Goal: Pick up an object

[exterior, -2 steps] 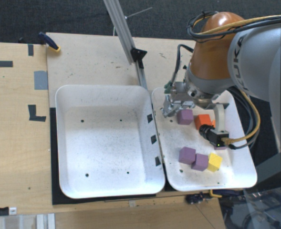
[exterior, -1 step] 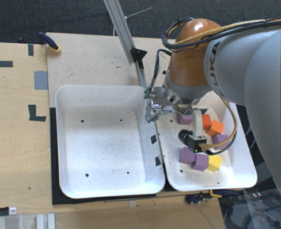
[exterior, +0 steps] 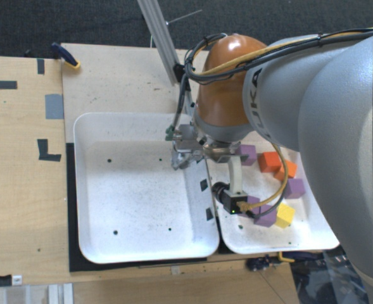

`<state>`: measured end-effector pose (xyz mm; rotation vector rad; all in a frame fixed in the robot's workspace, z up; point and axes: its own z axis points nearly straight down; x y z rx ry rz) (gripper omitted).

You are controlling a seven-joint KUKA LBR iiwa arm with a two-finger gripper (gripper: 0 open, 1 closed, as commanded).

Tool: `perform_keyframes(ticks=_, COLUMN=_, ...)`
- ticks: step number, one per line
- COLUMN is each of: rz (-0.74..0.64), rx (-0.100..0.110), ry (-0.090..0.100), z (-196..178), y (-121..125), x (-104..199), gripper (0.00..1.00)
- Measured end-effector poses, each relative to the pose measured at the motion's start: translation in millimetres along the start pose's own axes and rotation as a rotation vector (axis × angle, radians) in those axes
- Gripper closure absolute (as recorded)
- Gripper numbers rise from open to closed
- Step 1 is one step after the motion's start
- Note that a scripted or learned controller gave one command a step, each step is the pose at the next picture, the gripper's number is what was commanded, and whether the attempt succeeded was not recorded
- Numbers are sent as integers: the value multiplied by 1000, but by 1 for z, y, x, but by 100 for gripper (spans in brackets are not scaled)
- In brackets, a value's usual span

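The arm (exterior: 325, 106) reaches in across the right bin (exterior: 313, 236) and screens much of it. The left bin (exterior: 78, 132) lies alongside. The gripper (exterior: 181, 159) hangs low over the left bin's right edge. Its jaw state cannot be told from this angle, and nothing shows in it. The candidate objects lie clustered in the right bin, apart from the gripper: an orange block (exterior: 271, 162), a purple block (exterior: 247, 154) and a yellow block (exterior: 285, 215).
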<state>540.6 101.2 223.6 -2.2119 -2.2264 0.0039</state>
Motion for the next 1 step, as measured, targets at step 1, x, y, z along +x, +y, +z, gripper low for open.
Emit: perform_keyframes(ticks=1, rz=4, rx=-2, ry=-1, z=-1, y=1, x=-3, gripper=0)
